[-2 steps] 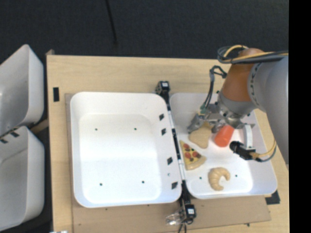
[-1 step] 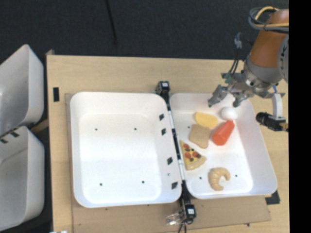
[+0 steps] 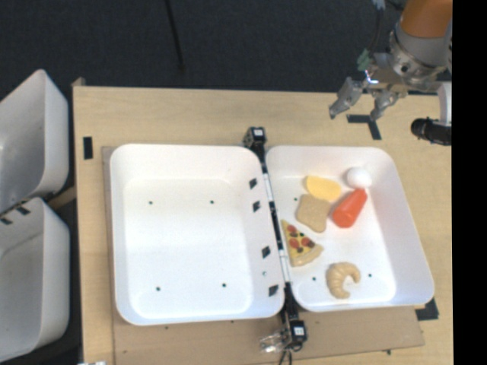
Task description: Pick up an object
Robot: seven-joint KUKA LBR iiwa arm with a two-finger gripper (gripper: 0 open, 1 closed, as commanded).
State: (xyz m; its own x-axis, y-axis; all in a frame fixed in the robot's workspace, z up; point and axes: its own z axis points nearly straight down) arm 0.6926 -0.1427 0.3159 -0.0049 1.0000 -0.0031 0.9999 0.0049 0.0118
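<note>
My gripper (image 3: 364,106) hangs high above the bench's far edge, beyond the right bin (image 3: 396,196), its two fingers spread open with nothing between them. In the right bin lie a white egg (image 3: 358,177), a yellow wedge (image 3: 323,188), a red-orange carrot-like piece (image 3: 349,207), a tan cracker (image 3: 311,213), a pizza slice (image 3: 300,245) and a croissant (image 3: 342,278). All of them rest on the bin floor, well below and in front of the gripper.
The left bin (image 3: 183,230) sits beside the right one, joined by a black-clipped divider (image 3: 270,219). White moulded containers (image 3: 27,204) stand off the bench's left side. A black part (image 3: 430,130) juts in at the right.
</note>
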